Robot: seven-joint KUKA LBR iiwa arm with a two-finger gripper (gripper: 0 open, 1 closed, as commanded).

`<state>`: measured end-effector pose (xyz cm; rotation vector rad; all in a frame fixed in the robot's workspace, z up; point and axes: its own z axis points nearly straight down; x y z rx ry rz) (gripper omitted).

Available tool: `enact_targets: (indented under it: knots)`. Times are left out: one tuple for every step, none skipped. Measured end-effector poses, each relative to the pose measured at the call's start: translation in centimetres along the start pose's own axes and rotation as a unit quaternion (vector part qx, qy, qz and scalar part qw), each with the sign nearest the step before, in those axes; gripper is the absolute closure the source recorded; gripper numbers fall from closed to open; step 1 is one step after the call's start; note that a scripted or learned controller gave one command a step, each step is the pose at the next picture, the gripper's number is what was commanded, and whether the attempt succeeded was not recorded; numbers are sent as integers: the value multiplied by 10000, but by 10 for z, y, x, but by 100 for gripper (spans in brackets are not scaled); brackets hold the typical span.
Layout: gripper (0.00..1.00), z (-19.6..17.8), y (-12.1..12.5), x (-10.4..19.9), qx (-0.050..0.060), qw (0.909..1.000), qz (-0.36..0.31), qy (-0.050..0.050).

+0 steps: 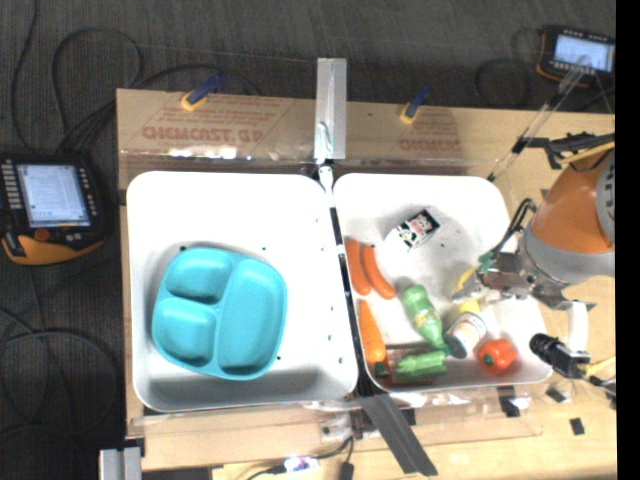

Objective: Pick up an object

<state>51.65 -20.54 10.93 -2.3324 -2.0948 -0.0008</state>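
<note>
The gripper (478,278) hangs over the right edge of the right bin (470,193), near a small yellow-lidded jar (465,330) lying beside a green bottle (422,313) and a red tomato-like toy (495,355); whether the jaws are wide or narrow I cannot tell. The jar looks light, stiff and smooth, likely to roll, so a hold across its middle seems safest.

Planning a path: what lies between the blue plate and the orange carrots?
In the camera view, the blue plate and carrots are parted by bare bin floor and the two bins' adjoining walls.
</note>
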Motion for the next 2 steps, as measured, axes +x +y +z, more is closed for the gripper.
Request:
enact_targets:
  knots:
    - [100, -97, 26, 89, -9, 9980, -625, -24]
    - [100, -72, -2, 123, 5, 9997, -226, -30]
